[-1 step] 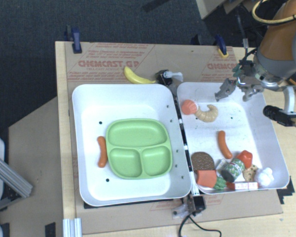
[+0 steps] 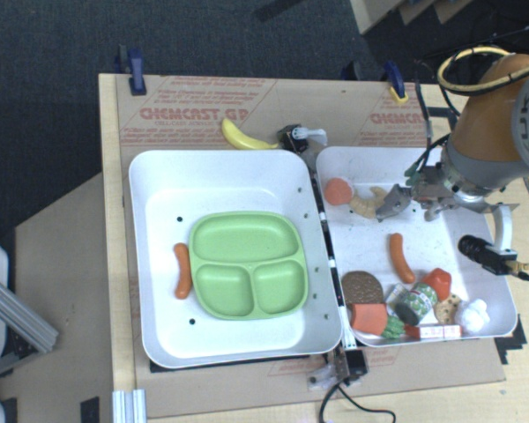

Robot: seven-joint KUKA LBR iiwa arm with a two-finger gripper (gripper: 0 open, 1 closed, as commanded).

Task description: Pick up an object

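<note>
1. The claw [image 2: 404,199] sits low in the upper part of the right bin [image 2: 510,282], its dark grey fingers spread apart with nothing between them; one finger [image 2: 391,204] points left, down toward the bin floor.
2. Just left of that finger lies a beige piece [image 2: 363,205], near it or touching (the view does not settle which).
3. A pink disc [image 2: 338,191] lies further left, beside the beige piece and close to the bin's left wall.
4. Below the claw, apart from it, an orange sausage [image 2: 400,257] lies at a slant on the bin floor.
5. Along the bin's lower edge a cluster is packed together: a brown round [image 2: 361,286], an orange-red block [image 2: 368,316], a green piece [image 2: 393,328], a dark green can-like item [image 2: 413,305], a red piece [image 2: 438,282], and a white lump [image 2: 473,315] at the far right.
6. The arm [image 2: 494,122] comes in from the right, its orange band above the grey wrist, over the bin's upper right corner.
7. The left bin [image 2: 150,236] holds a green tray [image 2: 248,264] with three compartments, lying flat in the middle.
8. A second sausage [image 2: 182,270] lies upright in the view just left of the tray, on the bin floor.
9. A banana [image 2: 243,137] lies on the surface [image 2: 203,104] behind the left bin, close to its rear rim.
</note>
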